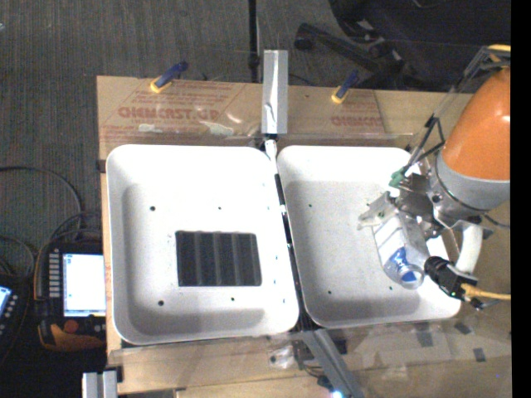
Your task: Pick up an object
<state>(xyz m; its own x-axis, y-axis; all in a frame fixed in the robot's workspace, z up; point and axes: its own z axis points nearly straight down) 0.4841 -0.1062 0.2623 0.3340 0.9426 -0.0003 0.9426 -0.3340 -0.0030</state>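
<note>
Where the claw hangs, a bottle lies beneath.

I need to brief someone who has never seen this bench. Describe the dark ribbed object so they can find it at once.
Start at the two white bins lying side by side and take the left bin. On its floor, a little below the middle, lies the dark rectangular block. Its near-black colour and parallel ridges set it apart from the clear plastic bottle with a blue end in the right bin.
</note>
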